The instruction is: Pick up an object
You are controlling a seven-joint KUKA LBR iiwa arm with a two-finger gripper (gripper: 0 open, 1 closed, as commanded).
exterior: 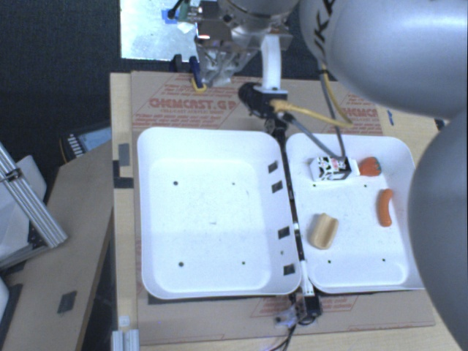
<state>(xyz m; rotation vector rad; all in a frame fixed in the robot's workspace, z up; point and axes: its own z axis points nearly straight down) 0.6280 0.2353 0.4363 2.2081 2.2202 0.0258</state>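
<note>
- The arm point(380, 35) fills the top right, and its pincer point(213, 68) hangs beyond the far rim of the left bin point(212, 210), over the cardboard; whether it is released or clenched, I cannot tell
- The right bin point(358, 269) holds every candidate, all lying toward four to five o'clock from the pincer, well apart from it
- The tan bread-like piece point(323, 231) sits nearest the divider, long axis running roughly one to seven o'clock
- The small white box point(330, 168) lies closest to the pincer
- The orange sausage shape point(385, 207) points twelve to six
- The little orange-red lump point(370, 167) sits just beside the box at three o'clock
- A yellow cable point(314, 113) crosses the likely path
</note>
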